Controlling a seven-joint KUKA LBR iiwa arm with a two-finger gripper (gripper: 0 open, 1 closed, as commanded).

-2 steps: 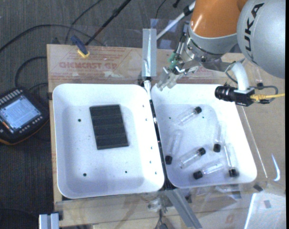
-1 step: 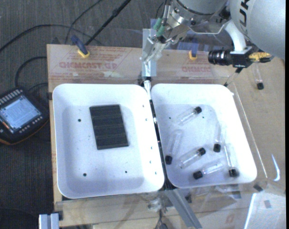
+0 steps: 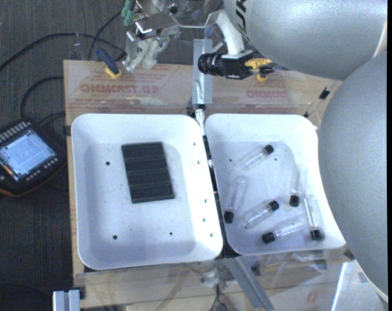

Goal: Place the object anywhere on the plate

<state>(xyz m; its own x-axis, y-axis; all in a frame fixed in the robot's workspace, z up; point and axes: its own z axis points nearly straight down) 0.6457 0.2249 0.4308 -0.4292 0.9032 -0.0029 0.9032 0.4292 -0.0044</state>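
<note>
**Two bins, tubes in one, plate in the other**

You see the gripper [image 3: 142, 52] up at the back, past the far edge of the left bin [image 3: 85, 193], over a brown board [image 3: 273, 94]. You cannot tell if its pincer is apart or together. The black plate [image 3: 148, 172] lies flat in the left bin. The clear tubes [image 3: 257, 155] with black caps lie scattered in the right bin [image 3: 306, 129], well apart from the plate.
</note>
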